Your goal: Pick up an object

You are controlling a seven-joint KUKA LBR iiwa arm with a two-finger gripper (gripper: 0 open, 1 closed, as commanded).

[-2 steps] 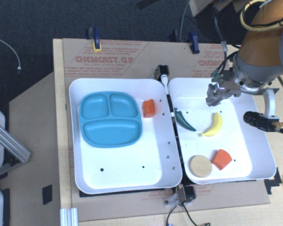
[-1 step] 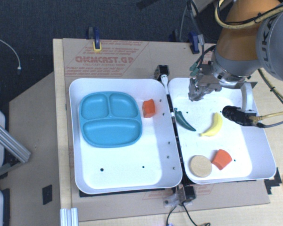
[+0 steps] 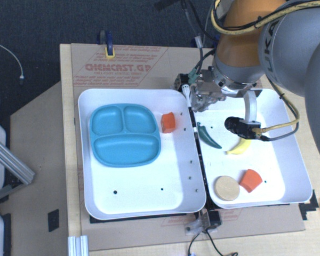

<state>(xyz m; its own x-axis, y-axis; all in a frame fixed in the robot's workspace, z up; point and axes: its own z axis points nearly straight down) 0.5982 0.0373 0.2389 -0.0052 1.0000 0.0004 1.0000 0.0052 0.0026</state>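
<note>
My gripper (image 3: 201,101) hangs over the far left corner of the right bin (image 3: 288,143), close to the wall between the two bins. Just below it lies a dark green pod-shaped thing (image 3: 207,136), apart from the gripper. A small yellow banana (image 3: 238,147) lies to the right of the green thing. Near the front of the right bin sit a tan round disc (image 3: 226,188) and an orange-red block (image 3: 250,180). Nothing shows between the gripper's tips.
The left bin (image 3: 133,196) holds a blue divided plate (image 3: 125,134) and a small orange block (image 3: 168,122) near its right wall. The arm's orange band (image 3: 250,15) and grey body cover the far right. A cardboard sheet (image 3: 122,63) lies under the bins.
</note>
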